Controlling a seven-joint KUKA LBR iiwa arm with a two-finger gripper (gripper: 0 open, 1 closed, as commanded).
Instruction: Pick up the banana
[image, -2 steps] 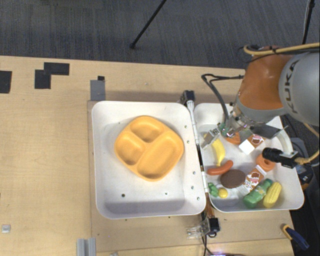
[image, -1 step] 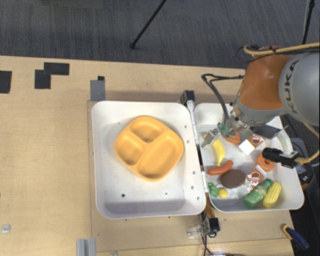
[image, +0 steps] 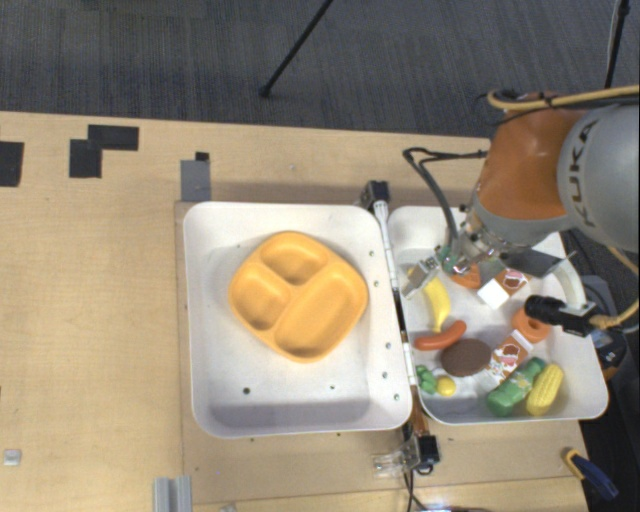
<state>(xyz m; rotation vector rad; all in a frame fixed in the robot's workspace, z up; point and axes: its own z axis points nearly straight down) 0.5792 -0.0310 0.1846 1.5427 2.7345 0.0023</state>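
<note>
The banana (image: 436, 303) is a small yellow curved toy lying in the left part of the right bin (image: 585, 400), just above a red sausage (image: 439, 337). My gripper (image: 452, 262) hangs over the bin's upper middle, a little above and to the right of the banana's top end. The orange wrist band and grey arm body cover most of the gripper from above. Nothing shows between its fingers.
The left bin (image: 215, 400) holds an orange three-part plate (image: 297, 294). Around the banana lie a brown disc (image: 466, 356), green peas (image: 427, 380), a corn cob (image: 545, 388), a green vegetable (image: 508, 396), an orange cup (image: 531, 325) and a white cube (image: 492, 293).
</note>
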